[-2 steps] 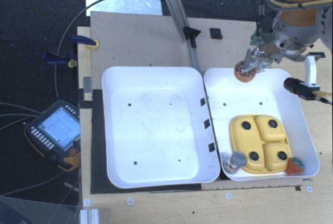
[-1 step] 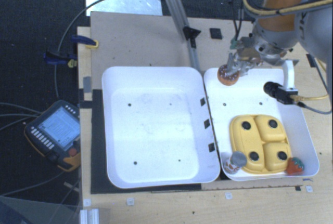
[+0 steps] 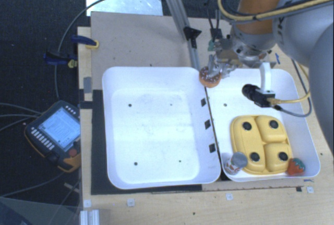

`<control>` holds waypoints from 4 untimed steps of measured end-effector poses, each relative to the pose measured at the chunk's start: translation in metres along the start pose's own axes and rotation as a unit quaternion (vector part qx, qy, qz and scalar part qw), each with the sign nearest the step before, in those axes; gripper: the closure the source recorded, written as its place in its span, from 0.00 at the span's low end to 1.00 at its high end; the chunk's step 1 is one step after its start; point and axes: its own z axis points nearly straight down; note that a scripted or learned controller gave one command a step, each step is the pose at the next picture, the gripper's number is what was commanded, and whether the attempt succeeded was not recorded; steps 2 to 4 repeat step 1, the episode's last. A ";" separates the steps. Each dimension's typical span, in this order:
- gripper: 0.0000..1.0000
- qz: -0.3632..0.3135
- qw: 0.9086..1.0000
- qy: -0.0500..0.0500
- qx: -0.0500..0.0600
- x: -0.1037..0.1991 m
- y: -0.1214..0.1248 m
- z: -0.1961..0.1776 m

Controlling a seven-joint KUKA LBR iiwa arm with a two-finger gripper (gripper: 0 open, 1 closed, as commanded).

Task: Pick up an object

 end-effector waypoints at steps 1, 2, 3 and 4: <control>1.00 0.001 1.000 0.000 0.000 0.047 0.006 0.023; 1.00 0.001 1.000 0.000 0.000 0.047 0.006 0.023; 1.00 0.001 1.000 0.000 0.000 0.047 0.006 0.023; 1.00 0.001 1.000 0.000 0.000 0.047 0.006 0.023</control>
